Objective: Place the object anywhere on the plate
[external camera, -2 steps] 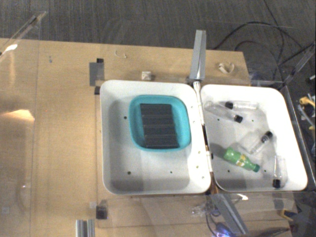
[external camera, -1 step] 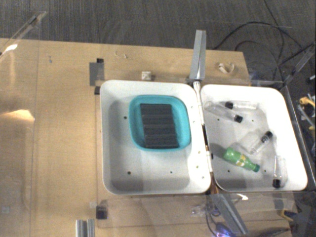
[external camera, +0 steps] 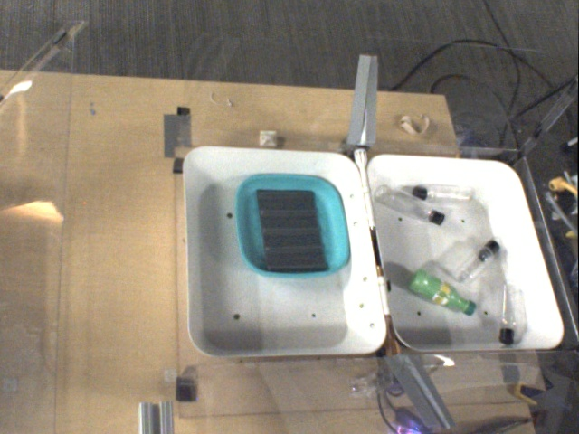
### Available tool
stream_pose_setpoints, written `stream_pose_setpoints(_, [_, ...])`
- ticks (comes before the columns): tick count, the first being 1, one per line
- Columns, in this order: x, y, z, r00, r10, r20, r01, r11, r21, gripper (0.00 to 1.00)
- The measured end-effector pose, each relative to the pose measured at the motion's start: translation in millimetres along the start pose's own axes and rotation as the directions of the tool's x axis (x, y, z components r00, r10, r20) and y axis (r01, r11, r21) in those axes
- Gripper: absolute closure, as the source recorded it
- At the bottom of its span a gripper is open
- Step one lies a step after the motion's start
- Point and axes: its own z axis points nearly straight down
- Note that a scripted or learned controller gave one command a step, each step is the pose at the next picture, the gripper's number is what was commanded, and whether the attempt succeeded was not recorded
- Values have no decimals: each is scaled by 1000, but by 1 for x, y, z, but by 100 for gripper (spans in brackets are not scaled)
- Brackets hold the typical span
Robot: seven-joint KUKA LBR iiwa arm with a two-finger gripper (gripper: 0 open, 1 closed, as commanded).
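Lying in the right bin (external camera: pixel 534 324): a green bottle (external camera: pixel 441 293) nearest, clear vials (external camera: pixel 441 192) with black caps beyond, none yet picked. Sitting untouched in the left bin (external camera: pixel 204 324), a teal plate (external camera: pixel 336 208) with a dark ridged insert, so everything left to do. Cannot tell gripper state.

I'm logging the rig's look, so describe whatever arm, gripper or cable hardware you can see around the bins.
What I can make out: a flat grey metal bar behind the bins' seam, a similar grey bar in front, and thin dark cables curving over the carpet at back right.
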Motion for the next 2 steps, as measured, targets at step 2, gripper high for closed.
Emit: stream_pose_setpoints(2, [0,0,33,1000,0,-1,0,1000,0,0])
